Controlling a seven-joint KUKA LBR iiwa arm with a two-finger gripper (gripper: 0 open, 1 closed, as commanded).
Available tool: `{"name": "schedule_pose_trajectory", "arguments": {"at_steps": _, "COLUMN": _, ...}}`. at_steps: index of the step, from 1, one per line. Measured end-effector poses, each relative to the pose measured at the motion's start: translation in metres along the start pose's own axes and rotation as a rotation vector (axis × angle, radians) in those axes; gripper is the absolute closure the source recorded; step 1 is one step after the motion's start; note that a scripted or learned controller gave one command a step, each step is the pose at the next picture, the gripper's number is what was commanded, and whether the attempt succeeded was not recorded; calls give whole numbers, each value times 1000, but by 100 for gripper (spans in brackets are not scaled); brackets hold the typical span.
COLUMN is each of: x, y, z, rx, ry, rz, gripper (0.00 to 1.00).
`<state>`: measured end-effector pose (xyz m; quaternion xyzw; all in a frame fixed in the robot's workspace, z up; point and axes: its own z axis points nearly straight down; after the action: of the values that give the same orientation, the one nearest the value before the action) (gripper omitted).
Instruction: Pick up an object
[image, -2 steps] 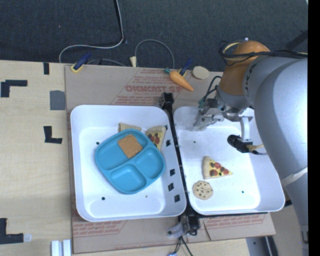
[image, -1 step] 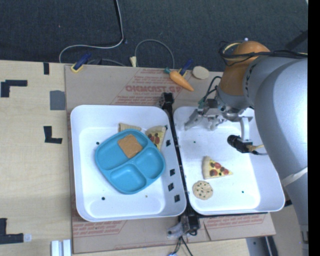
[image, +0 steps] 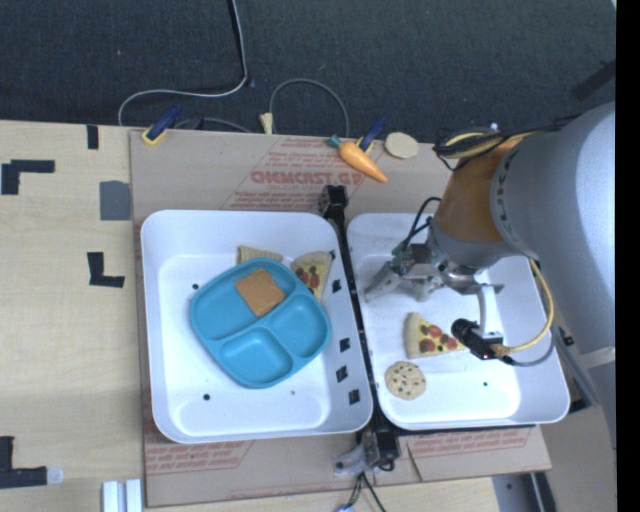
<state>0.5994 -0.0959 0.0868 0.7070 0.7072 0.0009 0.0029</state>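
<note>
**A:** Where's the gripper (image: 385, 283)?

**B:** I've got it low in the right bin (image: 540, 400), near its left wall, above the pizza (image: 432, 336) and cookie (image: 405, 380). I judge it's set for one of them. I can't tell its opening from here.

**A:** Anything in the way?

**B:** The divider (image: 345, 290) just beside it. The left bin (image: 165, 330) has the blue tray (image: 262, 330) with a cracker (image: 261, 291); a carrot (image: 362, 161) lies outside.
</note>
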Motion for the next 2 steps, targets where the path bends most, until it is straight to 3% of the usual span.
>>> {"name": "schedule_pose_trajectory", "arguments": {"at_steps": 1, "x": -24, "y": -64, "z": -1, "rx": -3, "ry": 0, "rz": 2, "gripper": 0}}
{"name": "schedule_pose_trajectory", "arguments": {"at_steps": 2, "x": -95, "y": -106, "z": -61, "rx": 3, "ry": -1, "rz": 7, "gripper": 0}}
